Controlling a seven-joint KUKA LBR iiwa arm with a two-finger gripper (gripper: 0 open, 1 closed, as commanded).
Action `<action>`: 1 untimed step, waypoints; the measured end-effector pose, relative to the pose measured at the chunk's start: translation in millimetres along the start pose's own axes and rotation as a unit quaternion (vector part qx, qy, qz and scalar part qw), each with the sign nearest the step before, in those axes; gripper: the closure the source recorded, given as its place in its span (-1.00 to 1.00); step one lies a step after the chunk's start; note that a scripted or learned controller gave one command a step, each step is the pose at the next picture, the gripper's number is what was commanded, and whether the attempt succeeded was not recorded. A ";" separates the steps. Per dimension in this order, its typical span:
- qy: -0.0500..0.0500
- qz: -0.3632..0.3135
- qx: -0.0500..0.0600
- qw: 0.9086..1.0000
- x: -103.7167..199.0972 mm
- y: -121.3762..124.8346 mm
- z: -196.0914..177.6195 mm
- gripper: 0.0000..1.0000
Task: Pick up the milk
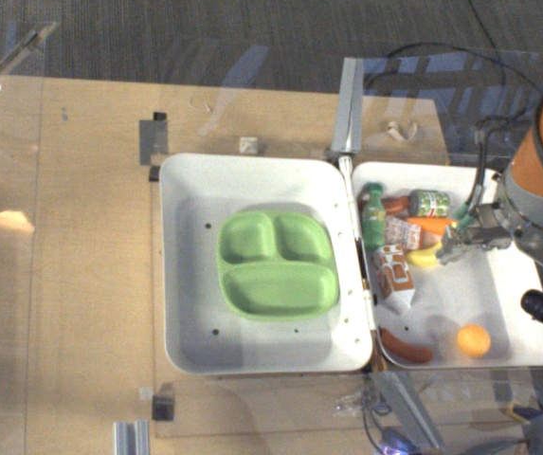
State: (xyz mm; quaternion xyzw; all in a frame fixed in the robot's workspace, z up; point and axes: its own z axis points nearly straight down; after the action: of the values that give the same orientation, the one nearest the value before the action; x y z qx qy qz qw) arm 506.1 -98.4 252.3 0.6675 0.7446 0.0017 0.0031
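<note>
Milk carton (393,275) lies on its side in the right bin (513,297), just right of the divider beside the green tray (278,263). Banana (425,257) sits just right of it. Further right, the tool (453,243) hovers; its state I cannot tell. Approach step, I judge: next, shift left and descend over the carton.

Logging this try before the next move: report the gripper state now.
Gripper: cannot be told. It hangs low over the right bin, by the banana; the milk lies apart from it on the bin floor.
</note>
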 end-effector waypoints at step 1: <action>0.000 -0.118 -0.001 0.993 -4.2 -15.0 134.0 1.00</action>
State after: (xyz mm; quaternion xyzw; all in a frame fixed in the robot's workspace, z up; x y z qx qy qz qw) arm 492.6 -104.4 118.3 0.5750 0.8181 0.0020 0.0037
